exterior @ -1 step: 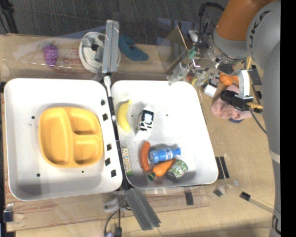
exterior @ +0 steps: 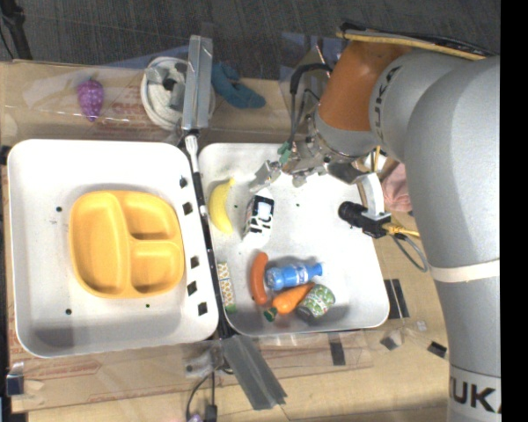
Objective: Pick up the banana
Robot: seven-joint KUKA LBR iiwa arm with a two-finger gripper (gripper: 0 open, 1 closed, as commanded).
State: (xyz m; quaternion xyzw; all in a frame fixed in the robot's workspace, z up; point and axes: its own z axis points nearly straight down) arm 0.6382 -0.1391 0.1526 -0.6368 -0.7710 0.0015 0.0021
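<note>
The banana (exterior: 220,204), a smooth, curved yellow shape, lies against the left wall of the right bin (exterior: 370,275), beside a black-and-white gripper (exterior: 260,215) whose state I cannot tell. The grey arm (exterior: 422,121), with its orange band, bends in from the right above the bin's upper edge.

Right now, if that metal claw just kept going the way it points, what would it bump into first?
Probably the yellow banana by the right white bin's left wall. The gripper points down-left toward it, though its height above the bin is unclear.
</note>
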